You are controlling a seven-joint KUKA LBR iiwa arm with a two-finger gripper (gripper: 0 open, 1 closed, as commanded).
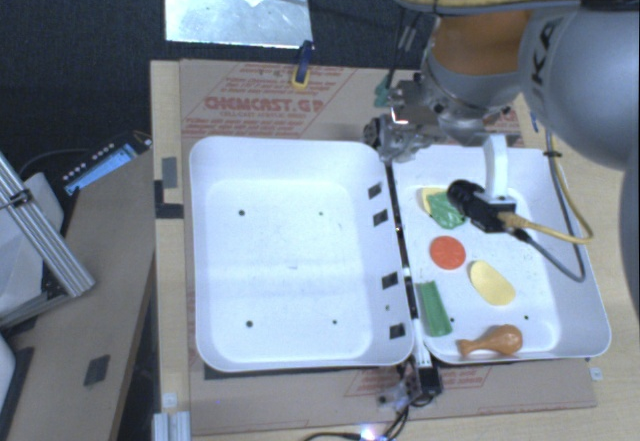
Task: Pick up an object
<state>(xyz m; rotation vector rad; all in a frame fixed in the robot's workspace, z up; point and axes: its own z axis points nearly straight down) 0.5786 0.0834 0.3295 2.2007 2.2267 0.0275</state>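
Flat red round plastic disc [447, 251] lay mid right white bin [570, 299], apart from neighbours; judged light, rigid, slick, too thin to pinch except across its edges. Easier picks: tan plastic drumstick [492, 340] by its narrow neck, green plastic strip [434, 307] across its width. Yellow oval piece [492, 282] sat just beside. Hand [400, 134] hovered over bin's far-left corner; its state couldn't be told.

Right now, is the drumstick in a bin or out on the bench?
In. The drumstick lies flat on the floor of the right bin, near its front rim, just below the yellow piece.
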